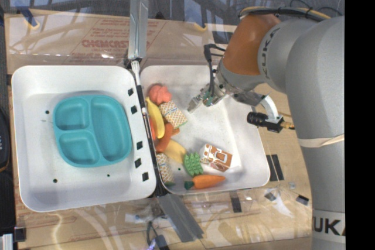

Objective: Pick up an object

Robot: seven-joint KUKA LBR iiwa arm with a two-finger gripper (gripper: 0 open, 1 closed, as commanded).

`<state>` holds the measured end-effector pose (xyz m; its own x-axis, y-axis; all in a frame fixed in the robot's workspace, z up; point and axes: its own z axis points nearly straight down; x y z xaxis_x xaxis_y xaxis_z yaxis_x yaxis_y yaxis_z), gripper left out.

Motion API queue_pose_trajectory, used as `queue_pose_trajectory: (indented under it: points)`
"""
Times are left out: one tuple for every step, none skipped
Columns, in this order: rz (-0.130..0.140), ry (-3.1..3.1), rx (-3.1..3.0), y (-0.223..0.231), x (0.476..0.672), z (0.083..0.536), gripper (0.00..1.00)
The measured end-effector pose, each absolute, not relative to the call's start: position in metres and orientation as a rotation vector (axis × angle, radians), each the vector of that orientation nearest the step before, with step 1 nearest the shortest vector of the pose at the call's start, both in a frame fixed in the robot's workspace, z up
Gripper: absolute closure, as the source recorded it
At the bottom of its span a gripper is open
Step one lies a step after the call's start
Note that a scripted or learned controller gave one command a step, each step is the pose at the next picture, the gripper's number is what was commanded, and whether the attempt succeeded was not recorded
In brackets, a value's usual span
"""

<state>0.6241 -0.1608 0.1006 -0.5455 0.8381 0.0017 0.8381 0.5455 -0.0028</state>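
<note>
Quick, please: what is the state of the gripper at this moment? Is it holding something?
Gripper: above the right bin, with nothing between its fingers; open or shut cannot be told.

arm [304,96] cropped at right edge, gripper [201,101] blurred (small)

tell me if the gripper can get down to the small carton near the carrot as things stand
Probably yes. The gripper hovers over bare floor of the right bin, and the small carton lies on top with open floor above it; the carrot and green toy crowd its lower left side.
</note>
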Motion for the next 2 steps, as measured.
queue_pose_trajectory:
  points:
    - [0.001, -2.813, -1.388, -0.1552, 0.5590, 0.1404, 0.00]
    - [0.002, -2.812, -1.388, -0.1553, 0.5587, 0.1400, 0.00]
